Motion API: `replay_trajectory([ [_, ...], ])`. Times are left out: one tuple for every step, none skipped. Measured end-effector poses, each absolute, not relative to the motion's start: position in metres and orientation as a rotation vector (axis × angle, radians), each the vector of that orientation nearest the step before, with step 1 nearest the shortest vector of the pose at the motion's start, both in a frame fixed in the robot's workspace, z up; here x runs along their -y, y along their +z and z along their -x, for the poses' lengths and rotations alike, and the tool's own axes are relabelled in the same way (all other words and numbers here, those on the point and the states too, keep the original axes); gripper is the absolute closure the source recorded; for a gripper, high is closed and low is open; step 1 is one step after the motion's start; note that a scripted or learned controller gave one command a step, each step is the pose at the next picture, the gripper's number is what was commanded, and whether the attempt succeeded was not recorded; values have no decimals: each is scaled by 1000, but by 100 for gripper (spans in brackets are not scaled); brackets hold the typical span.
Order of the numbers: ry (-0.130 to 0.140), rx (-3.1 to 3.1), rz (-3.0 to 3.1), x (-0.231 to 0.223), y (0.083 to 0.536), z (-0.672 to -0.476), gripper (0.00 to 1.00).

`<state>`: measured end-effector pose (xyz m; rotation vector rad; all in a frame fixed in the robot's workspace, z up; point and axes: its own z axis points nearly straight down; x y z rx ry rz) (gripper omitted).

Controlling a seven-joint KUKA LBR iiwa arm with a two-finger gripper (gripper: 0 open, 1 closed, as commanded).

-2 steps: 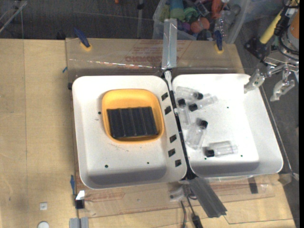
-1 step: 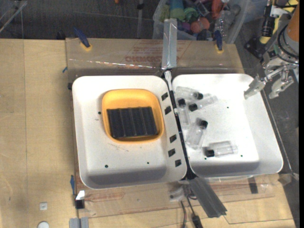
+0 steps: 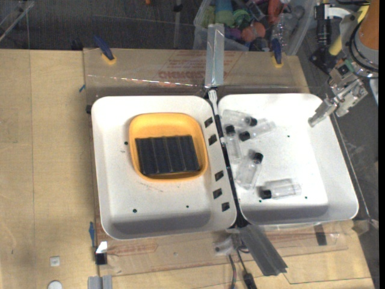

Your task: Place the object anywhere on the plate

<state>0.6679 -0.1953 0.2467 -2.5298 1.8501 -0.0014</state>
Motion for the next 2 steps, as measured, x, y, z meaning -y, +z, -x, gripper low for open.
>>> replay_trajectory([
  [0, -1547, 2727, 203, 240, -668, 0],
  [3, -1223, 2888, 195, 236, -668, 0],
])
